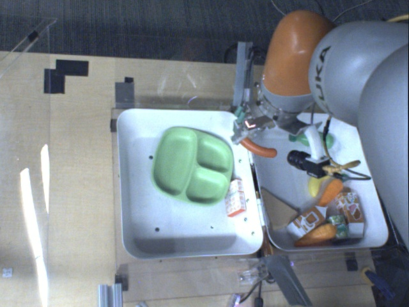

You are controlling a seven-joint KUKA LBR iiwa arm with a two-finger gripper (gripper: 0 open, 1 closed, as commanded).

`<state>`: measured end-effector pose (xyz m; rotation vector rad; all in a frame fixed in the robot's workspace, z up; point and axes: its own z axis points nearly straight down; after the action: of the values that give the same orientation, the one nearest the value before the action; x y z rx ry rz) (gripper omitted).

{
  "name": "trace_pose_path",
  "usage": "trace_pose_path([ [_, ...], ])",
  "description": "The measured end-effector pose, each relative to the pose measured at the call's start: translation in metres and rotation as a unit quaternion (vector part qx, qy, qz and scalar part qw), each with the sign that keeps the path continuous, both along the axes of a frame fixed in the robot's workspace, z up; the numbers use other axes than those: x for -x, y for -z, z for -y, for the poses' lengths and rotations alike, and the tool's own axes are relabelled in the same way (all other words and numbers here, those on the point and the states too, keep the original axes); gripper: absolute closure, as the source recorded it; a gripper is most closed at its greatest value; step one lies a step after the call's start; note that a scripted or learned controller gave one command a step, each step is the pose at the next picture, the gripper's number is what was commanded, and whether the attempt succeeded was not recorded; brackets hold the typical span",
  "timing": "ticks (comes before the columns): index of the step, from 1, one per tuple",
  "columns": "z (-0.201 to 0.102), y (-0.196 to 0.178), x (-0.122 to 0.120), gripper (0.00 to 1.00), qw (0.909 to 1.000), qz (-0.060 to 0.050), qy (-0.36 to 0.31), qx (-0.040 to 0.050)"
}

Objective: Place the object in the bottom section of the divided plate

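Camera view: the arm (358,75) comes in from the right and ends over the wall shared by the two bins. The left bin (128,190) spreads out left of and below the gripper (248,128). The right bin (278,178) lies right of and below it.

The green plate (182,162) sits in the left bin, just left of and below the gripper. All three of its sections are bare. I take the bottom section to be the small lower-right one, the nearest to the gripper's lower left, though that reading is a guess.

A clutter of carrots (330,190), cartons and a yellow piece lies well right of and below the gripper, in the right bin. A small carton (235,198) lies below the gripper, just off the plate's edge.

The sausage (261,149) is probably the object. One end is right at the gripper tip and the rest slants down to the right over the shared wall.

Cannot tell how wide the gripper stands or whether it really has the sausage, as the tip is too small and crowded.

Progress is partial at best: the sausage may be picked, but nothing is placed. Left to do: carry it left and down over the bottom section, lower it and let go.
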<state>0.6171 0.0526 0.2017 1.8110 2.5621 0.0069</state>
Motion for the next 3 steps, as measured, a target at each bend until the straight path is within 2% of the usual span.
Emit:
trace_pose_path([
  [1, -0.031, -0.013, 0.005, 1.0, 0.9995, 0.0, -0.031, 0.0001],
  [2, -0.078, -0.035, 0.014, 1.0, 0.9999, 0.0, -0.011, -0.0001],
  [3, -0.078, -0.035, 0.014, 0.0, 0.9999, 0.0, -0.011, -0.0001],
])
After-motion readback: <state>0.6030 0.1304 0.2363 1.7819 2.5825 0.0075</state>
